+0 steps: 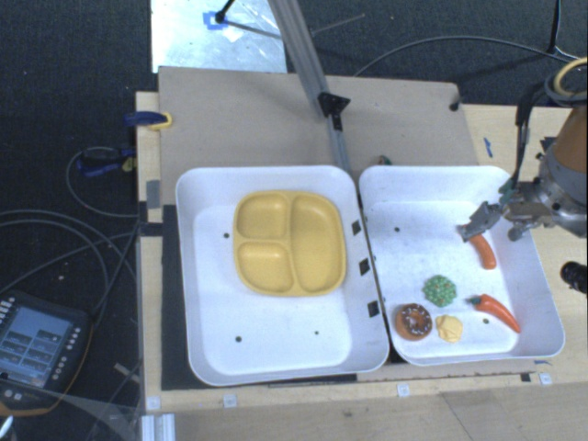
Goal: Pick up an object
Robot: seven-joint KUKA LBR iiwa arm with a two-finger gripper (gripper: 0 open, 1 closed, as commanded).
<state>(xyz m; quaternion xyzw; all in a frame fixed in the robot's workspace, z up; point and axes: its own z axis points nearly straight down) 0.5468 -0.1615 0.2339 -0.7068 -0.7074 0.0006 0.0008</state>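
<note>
Right now two shallow white bins sit side by side on the surface [276,118]. The left bin [207,338], at the centre-left of the frame, holds a yellow divided plate [289,243] with three compartments, lying in its upper middle part. The right bin [533,338] holds the small toy foods. An orange sausage-like piece [485,252] lies tilted in its upper right part. Lower down sit a green bumpy ball [440,290], a brown doughnut [413,322] near the bin's lower left corner, a small yellow piece [449,328] just beside the doughnut, and an orange carrot [497,310] with a green tip toward the lower right. The arm reaches in from the right edge, and its pincer [496,223] hangs just above the upper end of the sausage-like piece, fingers spread apart with nothing between them.
</note>
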